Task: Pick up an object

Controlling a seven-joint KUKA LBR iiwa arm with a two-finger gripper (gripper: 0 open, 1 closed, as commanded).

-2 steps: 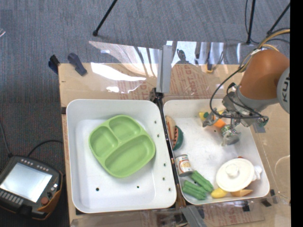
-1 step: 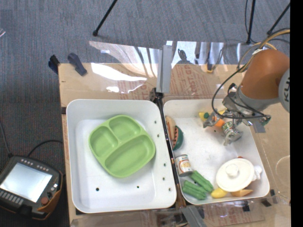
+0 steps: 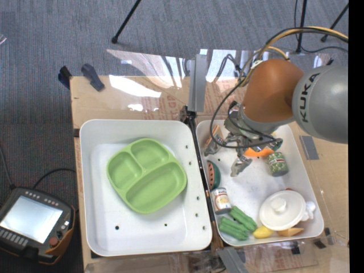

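My gripper [image 3: 226, 157] hangs over the back left part of the right bin [image 3: 300, 152], below the arm's orange band. Its two grey fingers [image 3: 239, 165] are spread apart and open, and nothing shows between them. An orange object [image 3: 259, 151] lies just to the right of the fingers, partly hidden under the wrist. A small can with a green label [image 3: 277, 164] stands further right. A watermelon-like slice [image 3: 213, 176] leans against the bin's left wall, below the left finger. A small jar [image 3: 220, 199] stands nearer the front.
A green divided plate [image 3: 147, 175] lies in the left bin [image 3: 96, 220]. At the right bin's front are green pieces [image 3: 238, 223], a white lidded bowl [image 3: 281, 210], a yellow piece [image 3: 263, 232] and an orange wedge [image 3: 290, 231]. Cables loop above the arm.
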